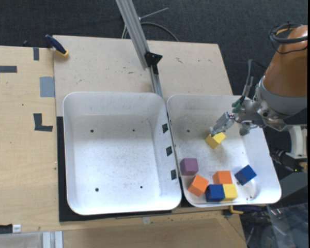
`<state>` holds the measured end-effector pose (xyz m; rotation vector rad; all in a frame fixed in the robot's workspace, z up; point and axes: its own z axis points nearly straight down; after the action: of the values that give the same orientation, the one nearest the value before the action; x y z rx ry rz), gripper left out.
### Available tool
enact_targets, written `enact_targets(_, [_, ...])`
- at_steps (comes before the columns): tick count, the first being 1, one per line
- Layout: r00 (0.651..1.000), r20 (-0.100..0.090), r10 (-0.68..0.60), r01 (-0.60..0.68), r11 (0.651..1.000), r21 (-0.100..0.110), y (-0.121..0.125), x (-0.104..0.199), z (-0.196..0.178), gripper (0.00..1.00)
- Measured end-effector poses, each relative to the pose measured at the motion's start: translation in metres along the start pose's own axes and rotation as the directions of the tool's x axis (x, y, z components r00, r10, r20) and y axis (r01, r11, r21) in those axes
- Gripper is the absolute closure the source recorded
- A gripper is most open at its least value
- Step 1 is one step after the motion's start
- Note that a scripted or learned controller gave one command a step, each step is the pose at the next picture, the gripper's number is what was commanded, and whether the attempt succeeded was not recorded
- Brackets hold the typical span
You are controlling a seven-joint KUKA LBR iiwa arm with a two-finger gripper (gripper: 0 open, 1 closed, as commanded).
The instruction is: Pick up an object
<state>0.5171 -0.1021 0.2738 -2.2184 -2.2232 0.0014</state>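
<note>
My gripper (219,132) reaches into the right bin (258,154) from the right, its grey fingers slanting down and left. A small yellow cube (215,140) sits tilted right at the fingertips, and the fingers look shut on its upper edge. The cube is over the middle of the right bin, apart from the other blocks. Near that bin's front wall lie a purple cube (189,165), an orange cube (198,184), a second orange cube (222,177), a dark blue cube (214,192), a yellow cube (230,191) and a blue cube (245,174).
The left bin (72,138) stands beside the right one, sharing a middle wall with black clips (169,150). A slanted metal rail (137,30) crosses the back of the bench. The arm's orange band (289,61) hangs over the right bin's right side.
</note>
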Motion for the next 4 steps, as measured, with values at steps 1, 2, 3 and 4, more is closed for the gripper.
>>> enact_targets(1, [1.0,0.0,0.003,-0.003,1.0,0.007,-0.004,-0.025,0.176,0.0])
enact_targets(2, [1.0,0.001,-0.002,0.002,1.0,-0.005,0.077,-0.021,0.182,0.0])
enact_targets(3, [1.0,0.001,-0.002,0.002,1.0,-0.004,0.141,-0.013,0.181,0.0])
enact_targets(4, [1.0,0.003,-0.002,0.002,1.0,0.001,0.139,-0.014,0.172,1.0])
